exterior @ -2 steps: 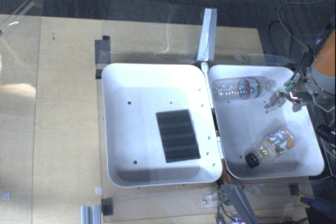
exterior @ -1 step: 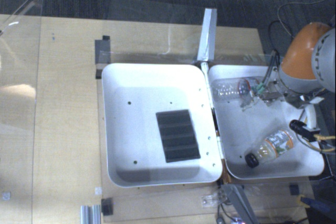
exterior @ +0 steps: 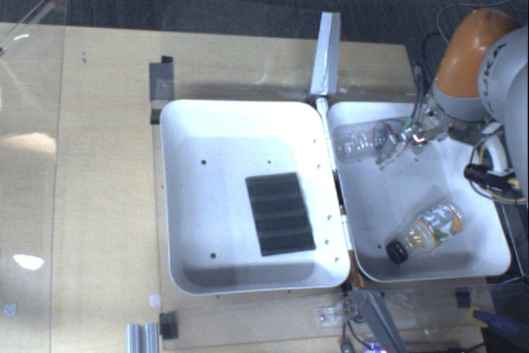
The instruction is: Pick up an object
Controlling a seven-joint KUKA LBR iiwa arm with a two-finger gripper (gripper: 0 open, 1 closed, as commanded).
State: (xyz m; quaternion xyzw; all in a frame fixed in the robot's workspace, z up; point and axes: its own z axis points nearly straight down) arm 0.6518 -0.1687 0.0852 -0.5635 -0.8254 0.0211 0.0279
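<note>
In the right bin [exterior: 496, 256], a clear, crumpled plastic bottle [exterior: 357, 141] lies near the far left corner. My gripper [exterior: 392, 143] hangs low over the bin, just right of that bottle and close to its end. Whether it touches the bottle cannot be told. Toward the near side of the same bin lies a small bottle with a black cap and yellowish label [exterior: 426, 231], on its side and apart from the gripper. A flat black ribbed slab [exterior: 281, 213] rests in the middle of the left bin [exterior: 190, 178].
The grey arm with its orange band [exterior: 473, 54] reaches in over the right bin's far right corner, with cables [exterior: 488, 174] along the right wall. A metal post [exterior: 326, 54] stands behind the gap between the bins.
</note>
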